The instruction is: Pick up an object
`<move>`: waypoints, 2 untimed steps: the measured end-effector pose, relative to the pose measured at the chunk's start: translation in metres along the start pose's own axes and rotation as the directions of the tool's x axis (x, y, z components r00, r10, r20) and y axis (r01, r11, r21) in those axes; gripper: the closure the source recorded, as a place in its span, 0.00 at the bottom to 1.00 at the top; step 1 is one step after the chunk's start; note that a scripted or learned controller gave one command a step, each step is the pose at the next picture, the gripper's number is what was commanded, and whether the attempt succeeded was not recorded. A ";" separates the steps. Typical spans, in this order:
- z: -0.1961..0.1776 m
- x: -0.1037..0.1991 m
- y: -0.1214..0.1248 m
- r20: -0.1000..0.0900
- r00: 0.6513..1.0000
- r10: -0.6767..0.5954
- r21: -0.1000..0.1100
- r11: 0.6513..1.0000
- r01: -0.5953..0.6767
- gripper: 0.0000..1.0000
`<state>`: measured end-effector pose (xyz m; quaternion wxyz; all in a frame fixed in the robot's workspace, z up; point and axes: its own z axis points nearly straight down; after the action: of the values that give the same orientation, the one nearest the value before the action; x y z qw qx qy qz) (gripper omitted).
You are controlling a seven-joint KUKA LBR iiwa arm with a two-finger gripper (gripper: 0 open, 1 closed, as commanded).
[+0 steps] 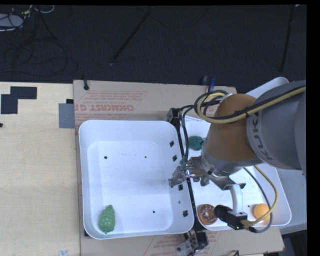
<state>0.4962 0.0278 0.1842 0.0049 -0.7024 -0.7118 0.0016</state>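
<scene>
Camera view, left to right: a bumpy green lump (106,219) lies in the near-left corner of the left white plastic bin (90,175). Across the divider, in the right white bin (285,212), a small teal object (195,143) sits toward the far side, partly behind the grey arm with its orange band (227,132). The gripper (186,176) hangs over the divider; whether it is spread or pressed together cannot be told. Nearer, a round brown object (206,214) and an orange ball (260,211) rest along the front edge.

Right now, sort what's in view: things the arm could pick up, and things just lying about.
Job:
green lumpy object, left bin
teal object, right bin
brown round object, right bin
orange ball, right bin

Lying about:
cardboard sheet under the bins
cables on the dark floor
</scene>
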 end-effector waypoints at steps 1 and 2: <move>-0.003 0.038 0.021 0.004 1.000 0.010 -0.006 1.000 -0.010 0.00; -0.029 0.129 0.005 0.002 1.000 0.004 -0.006 1.000 -0.004 0.00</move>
<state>0.4995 0.1569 0.2142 0.0020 -0.7038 -0.7104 0.0000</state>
